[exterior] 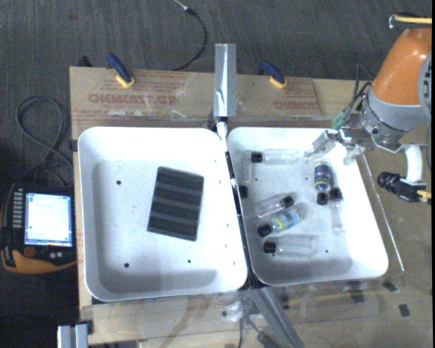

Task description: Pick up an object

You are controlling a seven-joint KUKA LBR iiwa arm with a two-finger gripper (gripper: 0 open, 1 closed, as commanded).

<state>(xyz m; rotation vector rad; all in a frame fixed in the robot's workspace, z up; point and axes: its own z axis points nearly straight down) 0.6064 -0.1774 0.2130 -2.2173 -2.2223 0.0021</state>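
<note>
Several small black-capped vials lie in the right bin (pixel 362 263): a clear one (pixel 277 156) near the back, a blue-labelled one (pixel 322 175) toward the right, a thin one (pixel 336 212) below it, and three more (pixel 279 220) near the middle. A black ridged slab (pixel 175 203) lies in the left bin (pixel 101 267). My gripper (pixel 335 148) hangs over the right bin's back right corner, above the blue-labelled vial. Its pale fingers are spread open with nothing between them.
The grey and orange arm (pixel 402 78) comes in at the upper right. A metal post (pixel 225 82) stands between the bins at the back, with blue clamps (pixel 119 67) on the board. A handheld screen unit (pixel 40 227) lies left of the bench.
</note>
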